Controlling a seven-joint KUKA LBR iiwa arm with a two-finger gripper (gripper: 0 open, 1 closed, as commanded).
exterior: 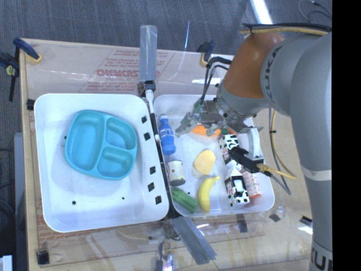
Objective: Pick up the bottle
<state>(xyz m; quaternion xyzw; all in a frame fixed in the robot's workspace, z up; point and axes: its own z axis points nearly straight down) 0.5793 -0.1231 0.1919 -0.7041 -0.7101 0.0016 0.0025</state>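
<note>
A grey carpeted floor surrounds a bench (73,66) covered in clear sheeting, on which two white bins sit side by side. The left bin (51,208) holds a blue divided tray (101,144). The right bin (265,199) is crowded with small things.

The bottle (166,134), blue with a white cap and a pale label, lies in the right bin along its left wall, cap toward the far side. Just below it stands a small can (176,172), and near the bin's front edge lies a green vegetable (184,199). A lemon (205,161) and a banana (207,192) lie toward the middle, and two cow-patterned cartons (236,171) lie at the right, with a bit of orange-red beside the lower one.

The arm (293,66) reaches in from the right, its orange band above the wrist. The gripper (190,123) hangs over the far part of the right bin, its metal fingers pointing left toward the bottle, just beside it but apart from it. How far the fingers are spread cannot be told, and nothing is seen between them. An orange thing (200,131) lies just under the gripper.
</note>
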